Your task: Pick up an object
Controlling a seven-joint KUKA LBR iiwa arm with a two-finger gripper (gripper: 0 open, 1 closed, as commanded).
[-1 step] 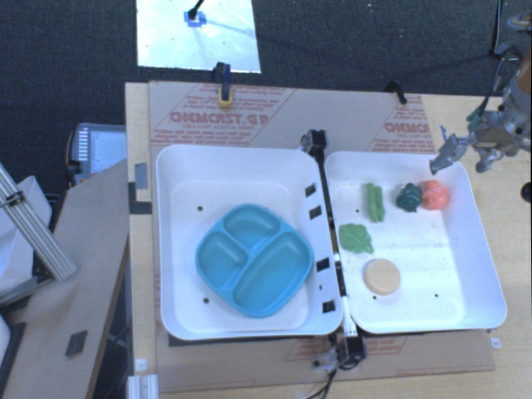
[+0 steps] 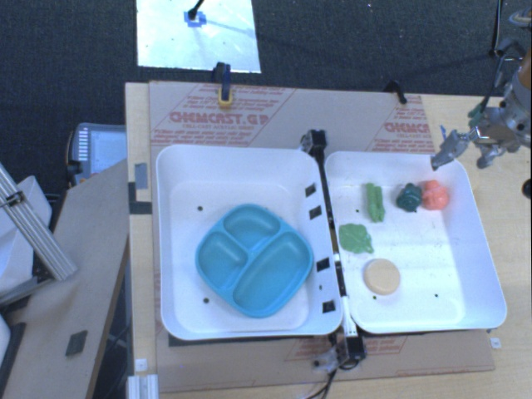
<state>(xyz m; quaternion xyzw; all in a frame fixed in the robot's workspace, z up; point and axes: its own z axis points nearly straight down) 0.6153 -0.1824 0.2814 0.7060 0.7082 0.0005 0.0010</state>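
Bench (image 2: 249, 110): cardboard-topped, two white bins (image 2: 241, 169); floor (image 2: 66, 32): dark carpet; jaws (image 2: 465, 148): state unclear

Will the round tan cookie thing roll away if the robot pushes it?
Probably not. The tan disc looks flat and lies on its face on the right bin's floor, so it would likely slide rather than roll. It seems small and light, so a nudge might send it skidding. Lying so low, it may be hard for the gripper to pinch.
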